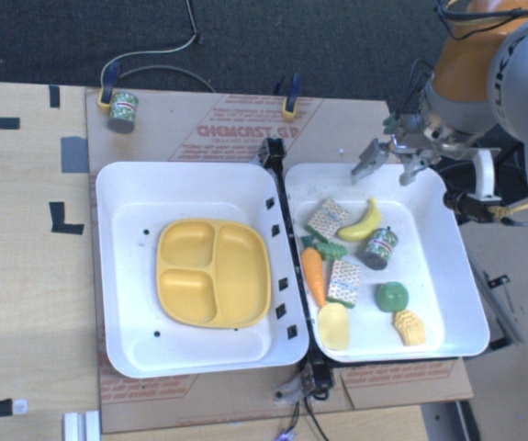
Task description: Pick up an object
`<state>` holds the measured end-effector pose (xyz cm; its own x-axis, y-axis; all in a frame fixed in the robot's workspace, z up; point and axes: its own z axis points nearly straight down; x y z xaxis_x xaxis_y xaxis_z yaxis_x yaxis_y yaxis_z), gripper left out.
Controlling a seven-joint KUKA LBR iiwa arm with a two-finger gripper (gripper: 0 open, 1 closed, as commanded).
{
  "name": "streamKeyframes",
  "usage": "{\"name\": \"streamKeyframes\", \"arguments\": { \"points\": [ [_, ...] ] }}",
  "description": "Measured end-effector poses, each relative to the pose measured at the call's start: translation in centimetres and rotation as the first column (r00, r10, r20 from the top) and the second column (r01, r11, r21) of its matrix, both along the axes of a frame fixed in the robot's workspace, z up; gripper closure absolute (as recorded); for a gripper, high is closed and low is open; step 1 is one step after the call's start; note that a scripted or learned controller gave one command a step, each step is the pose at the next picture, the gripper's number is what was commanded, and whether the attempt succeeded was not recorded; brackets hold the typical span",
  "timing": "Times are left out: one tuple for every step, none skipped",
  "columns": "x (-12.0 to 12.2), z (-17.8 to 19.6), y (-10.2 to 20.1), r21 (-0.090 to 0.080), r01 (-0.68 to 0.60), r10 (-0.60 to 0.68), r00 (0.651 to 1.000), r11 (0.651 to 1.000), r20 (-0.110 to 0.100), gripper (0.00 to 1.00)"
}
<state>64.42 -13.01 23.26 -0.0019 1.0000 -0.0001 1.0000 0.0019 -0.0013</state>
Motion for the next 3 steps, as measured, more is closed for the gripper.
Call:
{"name": "streamKeyframes", "arguments": {
  "points": [
    [-1.0,-13.3,1.4,-0.001,0.001,-0.001,1.0,1.0,0.01,0.0],
    [-4.7,-14.6,2.8,-0.001,0.0,0.0,1.0,1.0,0.006,0.0],
    [-4.7,-13.6,2.7,-0.002,0.0,0.0,1.0,1.0,0.006,1.0]
  ]
}}
